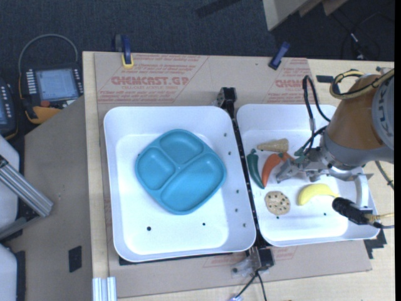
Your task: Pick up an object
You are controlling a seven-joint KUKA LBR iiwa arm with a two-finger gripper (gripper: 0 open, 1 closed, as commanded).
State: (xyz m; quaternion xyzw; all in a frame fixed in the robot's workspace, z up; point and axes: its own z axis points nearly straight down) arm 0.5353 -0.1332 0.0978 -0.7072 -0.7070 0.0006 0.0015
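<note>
**Right now: tool low in the right bin, among the play food**

Look first at the right bin, where the pickable things lie together. Nearest the tool you have an orange carrot-like piece, long and tapered, lying at a slant with its upper end toward the tool's tip. Just beside it on the left is a dark green pepper-like piece, narrow and curved, close to the bin's left wall. Above the two sits a tan, bread-coloured wedge. Below them you see a round cookie, pale brown with dark specks, lying flat. To its right is a yellow banana, short and curved, just under the arm's wrist.

Your tool reaches in from the right, its grey metal end down near the carrot piece and the tan wedge. You cannot tell from this angle how far apart its fingers are, nor whether anything sits between them; nothing looks lifted off the bin floor.

Further out, the left bin holds a blue divided plate with three compartments, lying flat near its middle. Both bins rest side by side on the counter, whose brown surface bears red lettering.
</note>
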